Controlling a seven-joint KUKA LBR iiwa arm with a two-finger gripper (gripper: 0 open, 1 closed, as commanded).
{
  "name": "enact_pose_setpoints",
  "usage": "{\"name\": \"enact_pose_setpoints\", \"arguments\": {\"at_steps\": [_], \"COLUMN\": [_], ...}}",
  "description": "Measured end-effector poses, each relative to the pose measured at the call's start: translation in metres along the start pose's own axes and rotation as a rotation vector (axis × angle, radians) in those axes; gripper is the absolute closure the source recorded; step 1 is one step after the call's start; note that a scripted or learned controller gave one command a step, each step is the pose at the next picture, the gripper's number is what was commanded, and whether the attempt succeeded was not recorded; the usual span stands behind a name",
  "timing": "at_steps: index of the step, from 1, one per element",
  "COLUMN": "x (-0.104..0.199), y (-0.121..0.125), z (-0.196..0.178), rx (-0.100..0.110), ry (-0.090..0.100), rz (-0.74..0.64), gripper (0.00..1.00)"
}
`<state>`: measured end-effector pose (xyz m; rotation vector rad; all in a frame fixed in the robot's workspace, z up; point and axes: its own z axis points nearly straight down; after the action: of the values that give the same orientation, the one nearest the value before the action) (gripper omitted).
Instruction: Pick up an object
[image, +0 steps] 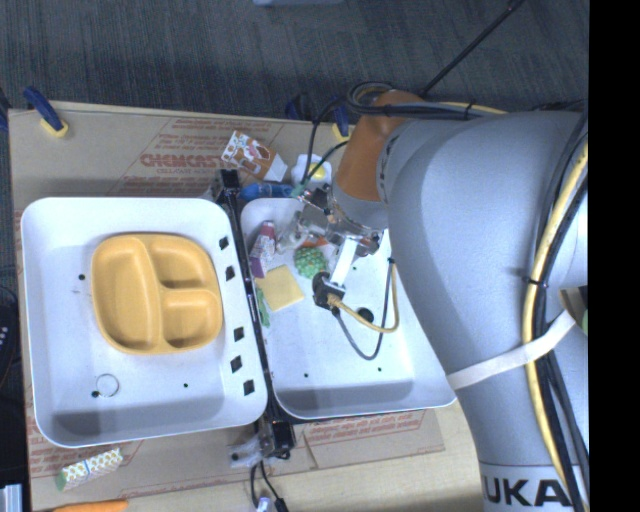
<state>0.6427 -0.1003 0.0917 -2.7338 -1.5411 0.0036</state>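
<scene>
My gripper (312, 228) is low over the far left corner of the right bin (350, 385), under the orange band of the arm (365, 150). Several small objects lie packed around it. A green lumpy piece (308, 260) lies just below it, and a flat yellow square (280, 290) sits to the lower left. A small purple and red bottle (263, 245) rests against the bin's left wall. Beside the gripper's tip an orange scrap (312, 241) peeks out. The wrist and its cabling hide the tip itself.
The left bin (50, 330) holds a yellow divided tray (155, 290) and a small ring (107, 385). A black and yellow cable (365, 322) loops over the right bin's floor. Snack packets (243, 151) lie behind the bins, and another packet (90, 466) lies at the front left.
</scene>
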Motion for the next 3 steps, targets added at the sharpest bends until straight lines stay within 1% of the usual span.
{"name": "enact_pose_setpoints", "arguments": {"at_steps": [1,2,3], "x": [-0.022,-0.007,0.009], "y": [-0.027,-0.017,0.009], "z": [0.001,0.0,0.0], "rx": [0.003,-0.001,-0.002], "ry": [-0.002,0.0,-0.002], "rz": [0.108,0.015,-0.239], "gripper": [0.0,0.0,0.0]}}
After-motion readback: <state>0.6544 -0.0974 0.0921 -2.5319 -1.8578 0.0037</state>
